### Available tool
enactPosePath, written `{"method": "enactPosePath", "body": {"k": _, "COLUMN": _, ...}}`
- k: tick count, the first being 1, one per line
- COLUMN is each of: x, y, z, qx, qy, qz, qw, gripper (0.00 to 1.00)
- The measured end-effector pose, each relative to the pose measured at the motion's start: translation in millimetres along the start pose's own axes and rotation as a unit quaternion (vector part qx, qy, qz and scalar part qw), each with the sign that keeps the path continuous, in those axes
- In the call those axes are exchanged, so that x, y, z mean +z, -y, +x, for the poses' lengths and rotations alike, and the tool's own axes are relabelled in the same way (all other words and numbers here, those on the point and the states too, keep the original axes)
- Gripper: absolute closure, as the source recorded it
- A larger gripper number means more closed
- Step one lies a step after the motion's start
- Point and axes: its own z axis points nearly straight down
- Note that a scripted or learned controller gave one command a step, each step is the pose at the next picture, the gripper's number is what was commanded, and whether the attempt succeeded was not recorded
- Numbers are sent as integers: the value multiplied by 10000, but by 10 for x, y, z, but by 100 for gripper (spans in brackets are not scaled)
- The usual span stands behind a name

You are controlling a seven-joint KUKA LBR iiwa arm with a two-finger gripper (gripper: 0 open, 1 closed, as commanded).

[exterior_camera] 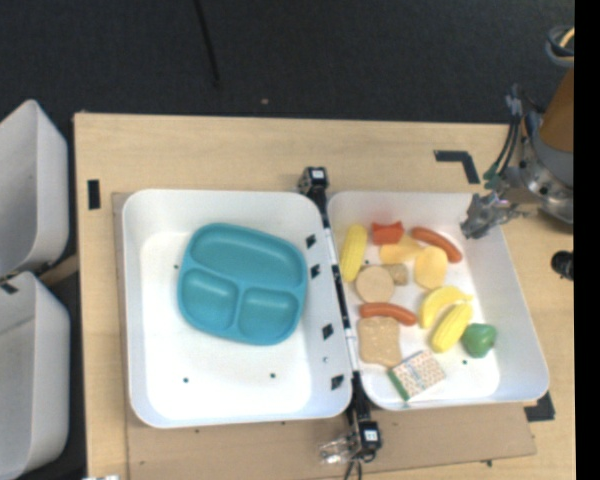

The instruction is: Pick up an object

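The right bin (510,298) holds several toy foods: a corn cob (352,251), an orange-red piece (386,233), a sausage (436,242), a yellow block (430,266), a round cracker (374,284), a second sausage (387,313), a banana (446,316), a toast slice (380,341), a green piece (478,339) and a small printed packet (418,375). My gripper (479,218) hangs over the bin's far right rim, beside the first sausage and above it, with nothing seen in it.
The left bin (155,368) carries a blue divided plate (244,283). Black clips sit along the seam between the bins (330,298). White containers (15,198) stand off the bench's left edge. The arm (550,158) enters at the right.
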Motion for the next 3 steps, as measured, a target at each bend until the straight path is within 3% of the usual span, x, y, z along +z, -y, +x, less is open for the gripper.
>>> {"method": "enactPosePath", "body": {"k": 3, "x": 126, "y": -478, "z": 1505, "qx": -17, "qy": -8, "qz": 5, "qw": 10000, "gripper": 100}}
